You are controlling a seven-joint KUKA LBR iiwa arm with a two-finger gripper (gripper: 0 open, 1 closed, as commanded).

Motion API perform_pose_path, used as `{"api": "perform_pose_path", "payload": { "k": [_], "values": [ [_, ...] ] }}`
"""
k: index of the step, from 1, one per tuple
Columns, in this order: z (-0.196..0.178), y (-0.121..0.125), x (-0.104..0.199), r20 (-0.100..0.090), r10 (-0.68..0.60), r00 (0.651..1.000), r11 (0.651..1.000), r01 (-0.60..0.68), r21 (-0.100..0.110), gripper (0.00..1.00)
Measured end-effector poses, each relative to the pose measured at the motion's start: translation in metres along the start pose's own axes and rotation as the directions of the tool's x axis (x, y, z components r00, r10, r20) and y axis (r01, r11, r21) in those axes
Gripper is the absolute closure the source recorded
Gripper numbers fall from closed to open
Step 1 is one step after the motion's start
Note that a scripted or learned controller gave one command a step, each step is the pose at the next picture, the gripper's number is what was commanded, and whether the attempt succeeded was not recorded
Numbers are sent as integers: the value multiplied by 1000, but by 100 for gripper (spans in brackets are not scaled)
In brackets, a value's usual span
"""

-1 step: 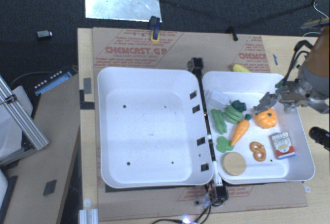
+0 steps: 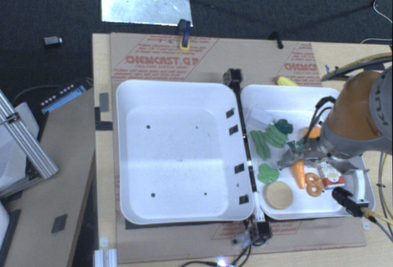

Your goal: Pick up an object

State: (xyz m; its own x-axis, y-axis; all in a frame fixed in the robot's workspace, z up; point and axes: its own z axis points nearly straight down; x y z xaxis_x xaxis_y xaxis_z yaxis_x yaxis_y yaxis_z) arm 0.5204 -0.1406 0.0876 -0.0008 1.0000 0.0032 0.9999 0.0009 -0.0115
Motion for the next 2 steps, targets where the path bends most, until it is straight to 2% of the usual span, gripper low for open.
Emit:
{"api": "perform_pose_path", "payload": {
  "k": [1, 2],
  "values": [
    [-19, 4, -1, 4, -1, 1000, 1000, 2, -14, 100],
    [-104, 107, 79, 3, -15, 1000, 999, 15, -29, 100]
  ]
}}
